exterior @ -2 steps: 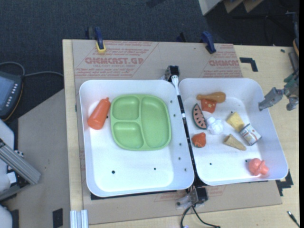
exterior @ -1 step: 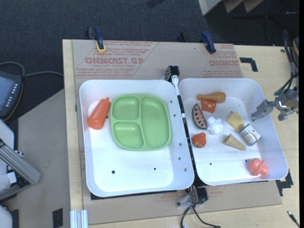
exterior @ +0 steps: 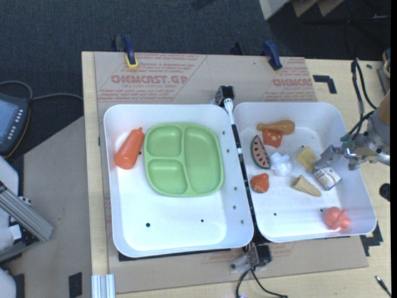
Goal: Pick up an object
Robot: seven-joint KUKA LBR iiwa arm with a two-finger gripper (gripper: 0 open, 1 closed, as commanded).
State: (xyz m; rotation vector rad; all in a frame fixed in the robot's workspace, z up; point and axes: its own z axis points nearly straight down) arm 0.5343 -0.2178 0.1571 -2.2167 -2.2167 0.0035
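Small white cylindrical can with dark label (exterior: 327, 178): right white plastic bin (exterior: 347, 120), beside cheese-coloured wedge (exterior: 306, 185); gripper (exterior: 330, 158) above, grip state unclear.

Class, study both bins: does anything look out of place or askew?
Nothing is spilled or broken. The orange bottle lies tipped against the left bin's wall beside the green plate. The toy food sits scattered in the right bin.
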